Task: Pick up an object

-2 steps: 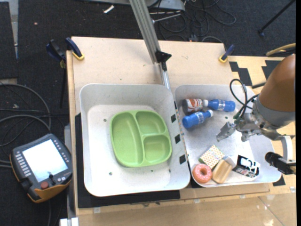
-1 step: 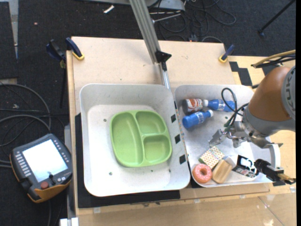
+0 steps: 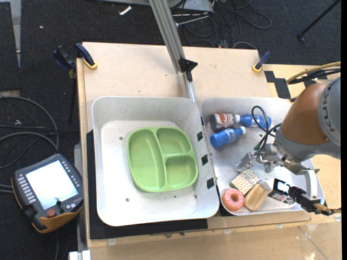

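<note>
The right white bin (image 3: 217, 167) holds several small things. A pink donut (image 3: 234, 199) and a tan bread loaf (image 3: 256, 195) lie at its front edge, with a checkered green-and-white block (image 3: 245, 180) just behind them. A blue bottle (image 3: 227, 136) lies on its side toward the back left. Behind it are a brown-and-white bottle (image 3: 225, 119) and a second blue item (image 3: 259, 121). My gripper (image 3: 254, 159) hangs low over the middle of this bin, just above the checkered block and to the right of the blue bottle. Nothing shows in its grasp.
The left white bin (image 3: 108, 145) carries a green divided plate (image 3: 162, 158). A metal pole (image 3: 172, 37) slants up from between the bins. A teach pendant (image 3: 46, 191) lies off the bench at the left. Clamps (image 3: 87, 58) sit at the bench's back corners.
</note>
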Controlling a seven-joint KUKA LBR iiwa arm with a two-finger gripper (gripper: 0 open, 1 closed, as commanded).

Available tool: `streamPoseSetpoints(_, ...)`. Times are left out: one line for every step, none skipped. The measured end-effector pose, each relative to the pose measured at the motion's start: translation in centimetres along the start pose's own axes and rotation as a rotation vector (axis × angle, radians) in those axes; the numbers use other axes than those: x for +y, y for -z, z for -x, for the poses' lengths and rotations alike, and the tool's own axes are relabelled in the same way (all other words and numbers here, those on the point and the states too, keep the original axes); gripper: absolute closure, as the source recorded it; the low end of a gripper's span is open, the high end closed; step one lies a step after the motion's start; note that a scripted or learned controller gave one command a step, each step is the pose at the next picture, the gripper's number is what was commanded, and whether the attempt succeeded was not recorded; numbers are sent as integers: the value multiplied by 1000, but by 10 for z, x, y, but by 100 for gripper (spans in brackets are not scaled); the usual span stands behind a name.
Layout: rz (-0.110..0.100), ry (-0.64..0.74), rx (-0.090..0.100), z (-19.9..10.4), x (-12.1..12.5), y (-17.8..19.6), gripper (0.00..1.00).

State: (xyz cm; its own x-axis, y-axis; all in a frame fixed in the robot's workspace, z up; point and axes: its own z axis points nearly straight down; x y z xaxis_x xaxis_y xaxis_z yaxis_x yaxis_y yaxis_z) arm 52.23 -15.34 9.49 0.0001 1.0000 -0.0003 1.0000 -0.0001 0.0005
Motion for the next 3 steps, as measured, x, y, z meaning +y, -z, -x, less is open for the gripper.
streamPoseSetpoints(3, 0, 0, 0, 1, 11, 100)
streamPoseSetpoints(4, 1, -2, 8, 3, 57, 100)
streamPoseSetpoints(5, 3, -2, 3, 5, 100, 100)
